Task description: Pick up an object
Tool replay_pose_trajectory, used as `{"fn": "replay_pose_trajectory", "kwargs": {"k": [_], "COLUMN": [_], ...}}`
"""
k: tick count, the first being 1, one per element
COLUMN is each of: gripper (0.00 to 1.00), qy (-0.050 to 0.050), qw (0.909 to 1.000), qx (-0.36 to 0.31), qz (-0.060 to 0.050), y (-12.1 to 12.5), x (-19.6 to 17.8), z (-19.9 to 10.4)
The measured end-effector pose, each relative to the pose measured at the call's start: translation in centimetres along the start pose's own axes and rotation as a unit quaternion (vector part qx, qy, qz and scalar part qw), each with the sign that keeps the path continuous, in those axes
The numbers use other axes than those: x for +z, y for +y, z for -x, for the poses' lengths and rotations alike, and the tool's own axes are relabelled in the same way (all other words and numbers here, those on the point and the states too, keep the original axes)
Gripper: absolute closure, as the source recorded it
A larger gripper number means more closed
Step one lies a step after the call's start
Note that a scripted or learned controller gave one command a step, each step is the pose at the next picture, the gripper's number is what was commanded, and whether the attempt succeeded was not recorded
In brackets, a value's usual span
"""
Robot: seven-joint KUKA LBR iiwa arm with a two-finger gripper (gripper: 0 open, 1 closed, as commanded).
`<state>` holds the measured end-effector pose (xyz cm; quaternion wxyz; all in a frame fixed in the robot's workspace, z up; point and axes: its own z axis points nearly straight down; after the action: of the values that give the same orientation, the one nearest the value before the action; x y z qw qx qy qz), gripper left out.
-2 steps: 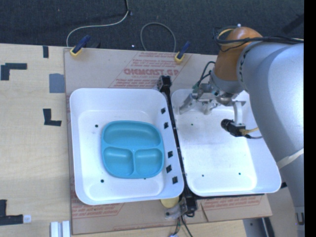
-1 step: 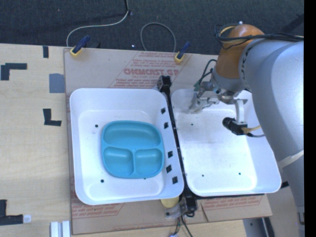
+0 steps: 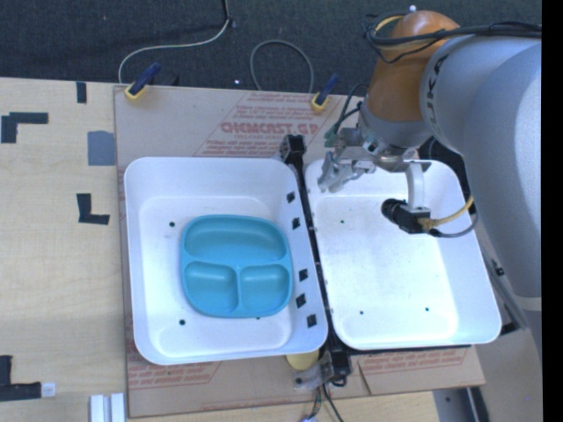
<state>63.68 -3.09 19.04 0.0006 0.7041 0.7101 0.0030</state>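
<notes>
A light blue divided plate (image 3: 236, 265) lies flat in the middle of the left bin (image 3: 149, 192). My gripper (image 3: 339, 172) hangs over the far left corner of the right bin (image 3: 475, 315), close to the divider between the two bins. It is well apart from the plate, to the plate's upper right. I see nothing held at the gripper. The grey arm with its orange band (image 3: 413, 38) covers the right bin's far right side.
A black fitting with a yellow cable (image 3: 406, 214) hangs from the arm over the right bin. Black clips (image 3: 303, 275) line the divider. A yellowish item (image 3: 303, 359) sits under the front rim. Cardboard and a wooden bench surround the bins.
</notes>
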Motion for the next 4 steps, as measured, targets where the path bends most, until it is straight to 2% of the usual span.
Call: {"fn": "replay_pose_trajectory", "kwargs": {"k": [1, 2, 3, 4], "gripper": [1.00, 1.00, 0.00, 0.00], "qy": [-0.005, 0.000, -0.002, -0.003], "qw": [1.0000, 1.0000, 1.0000, 1.0000], "qx": [0.008, 0.001, 0.003, 0.006], "qz": [0.000, -0.007, -0.004, -0.004], "y": [0.6, -3.4, -3.2, -1.1], "x": [-4.6, 1.0, 0.6, 4.2], "z": [10.4, 2.1, 2.6, 8.6]}}
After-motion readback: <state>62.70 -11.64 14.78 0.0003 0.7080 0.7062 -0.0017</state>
